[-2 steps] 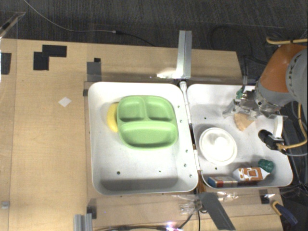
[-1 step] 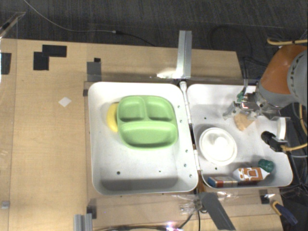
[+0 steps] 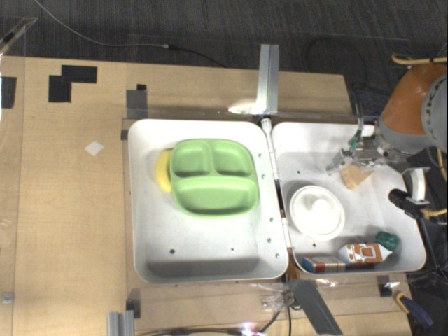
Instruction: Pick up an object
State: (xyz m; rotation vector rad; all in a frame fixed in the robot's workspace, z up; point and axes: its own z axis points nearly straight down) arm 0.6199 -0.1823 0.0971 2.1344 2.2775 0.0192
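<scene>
**benchwatcher:** Going left to right: the left bin point(image 3: 140, 208) had a green divided plate point(image 3: 212, 176) lying flat in its far half, with a yellow thing point(image 3: 162, 171), maybe a banana, tucked under the plate's left edge. My guess was they'd just been dumped there, nothing looked arranged. The right bin point(image 3: 301, 152) carried a white round bowl point(image 3: 317, 211) near the middle, a small bottle point(image 3: 365, 253) lying on its side along the near wall, a dark green lump point(image 3: 387, 241) next to it, and a tan wedge-shaped block point(image 3: 356, 177) toward the far side.

**kuka_fan:** And the arm?

**benchwatcher:** It came in from the right, gripper point(image 3: 358, 156) low over the right bin's far half, just beside the tan block's far edge. Looked like the block was the pick target, since everything else sat well apart from it. Couldn't tell if the gripper was open or closed, too small and cluttered.

**kuka_fan:** Surroundings?

**benchwatcher:** Light wooden bench point(image 3: 70, 208) with black tape marks at the far left, dark carpet-like floor point(image 3: 175, 12) beyond, a thin cable point(image 3: 105, 43) trailing across it.
</scene>
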